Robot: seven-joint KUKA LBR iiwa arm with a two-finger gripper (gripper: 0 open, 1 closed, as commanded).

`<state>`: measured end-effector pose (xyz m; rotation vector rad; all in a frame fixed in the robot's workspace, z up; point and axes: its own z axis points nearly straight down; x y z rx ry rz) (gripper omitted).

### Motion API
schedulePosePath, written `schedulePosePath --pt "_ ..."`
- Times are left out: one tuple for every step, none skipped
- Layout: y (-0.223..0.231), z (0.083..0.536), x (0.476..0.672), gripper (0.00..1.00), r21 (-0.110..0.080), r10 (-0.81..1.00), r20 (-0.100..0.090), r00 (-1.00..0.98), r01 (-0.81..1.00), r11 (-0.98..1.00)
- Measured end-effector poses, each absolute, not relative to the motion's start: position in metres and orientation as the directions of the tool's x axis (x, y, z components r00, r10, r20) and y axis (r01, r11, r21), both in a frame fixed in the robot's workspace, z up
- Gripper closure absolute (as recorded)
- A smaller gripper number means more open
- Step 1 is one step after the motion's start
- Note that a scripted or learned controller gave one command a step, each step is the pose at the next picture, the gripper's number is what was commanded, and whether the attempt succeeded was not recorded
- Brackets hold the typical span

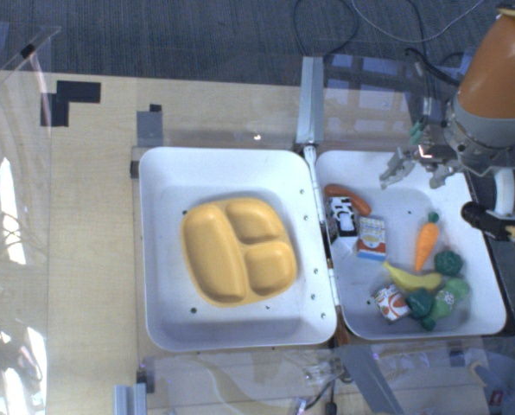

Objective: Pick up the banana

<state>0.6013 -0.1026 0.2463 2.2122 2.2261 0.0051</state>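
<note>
Banana (413, 277) first: it lies in the right-hand bin (482, 322), toward that bin's near side, a short yellow curve resting flat. It is hemmed in. The carrot (425, 242) sits just above it with its tip almost touching, a cluster of green vegetables (439, 294) presses against its right end, and a small orange-and-white packet (389, 303) sits at its lower left. Further off are a little carton (371, 237), a black-and-white item (342, 215) by the divider, and a reddish sausage-like piece (346, 199) near the bin's far edge. The left-hand bin (154, 258) carries a yellow divided tray (238, 251).

The gripper (418, 164) hangs over the far edge of the right-hand bin, well apart from the banana, its fingers spread apart with nothing between them.

From where I stand, the crowding looks like the trouble. A descent slightly off line could land a finger on the carrot or the greens, nudge the banana aside, or bring up the wrong piece.

Where the banana's right end finishes under the greens is hard to judge, and the black-and-white item is too small to identify. The arm itself runs out of sight at the right.
</note>
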Motion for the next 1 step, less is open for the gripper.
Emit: schedulePosePath --pt "-0.1396 0.1262 0.5623 0.00 0.003 0.994 0.000 -0.109 0.994 0.109"
